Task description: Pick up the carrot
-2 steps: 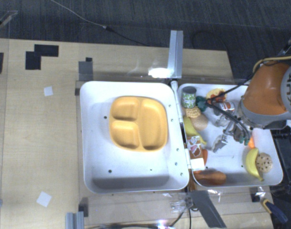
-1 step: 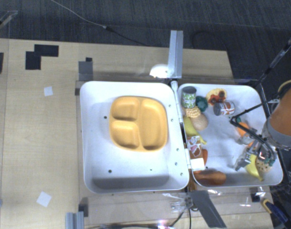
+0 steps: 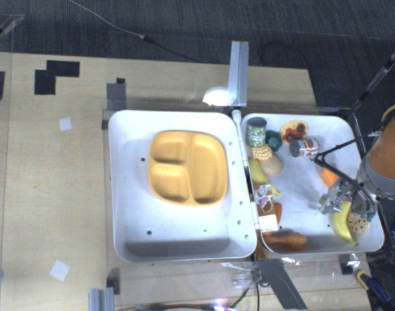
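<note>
Just up-left of my claw [image 3: 333,203] lies the short, smooth orange carrot [image 3: 329,175]; whether my claw gapes, I cannot tell.

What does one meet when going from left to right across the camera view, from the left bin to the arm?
Yellow divided tray → green-labelled can → red-labelled can → carrot → pincer → banana.
</note>
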Controlling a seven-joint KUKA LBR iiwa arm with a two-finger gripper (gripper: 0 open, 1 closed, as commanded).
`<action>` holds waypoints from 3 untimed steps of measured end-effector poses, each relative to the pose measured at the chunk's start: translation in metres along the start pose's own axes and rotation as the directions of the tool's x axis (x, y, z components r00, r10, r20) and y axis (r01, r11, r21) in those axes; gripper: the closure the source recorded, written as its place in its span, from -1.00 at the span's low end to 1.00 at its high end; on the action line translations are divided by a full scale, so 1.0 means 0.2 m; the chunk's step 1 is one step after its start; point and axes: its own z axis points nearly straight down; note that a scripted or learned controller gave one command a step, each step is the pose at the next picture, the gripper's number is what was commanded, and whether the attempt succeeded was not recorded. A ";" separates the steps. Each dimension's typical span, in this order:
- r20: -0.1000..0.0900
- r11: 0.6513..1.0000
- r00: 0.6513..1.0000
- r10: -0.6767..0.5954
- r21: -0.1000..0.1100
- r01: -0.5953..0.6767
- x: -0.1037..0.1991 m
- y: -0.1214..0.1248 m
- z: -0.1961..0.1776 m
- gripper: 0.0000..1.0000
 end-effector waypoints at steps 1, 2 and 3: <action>-0.001 1.000 1.000 0.000 0.000 0.000 0.00 0.00 0.00 -1.00; -0.010 1.000 1.000 0.018 -0.001 -0.018 -0.18 0.24 0.07 -1.00; -0.008 1.000 1.000 0.014 -0.001 -0.014 0.04 0.30 0.06 -1.00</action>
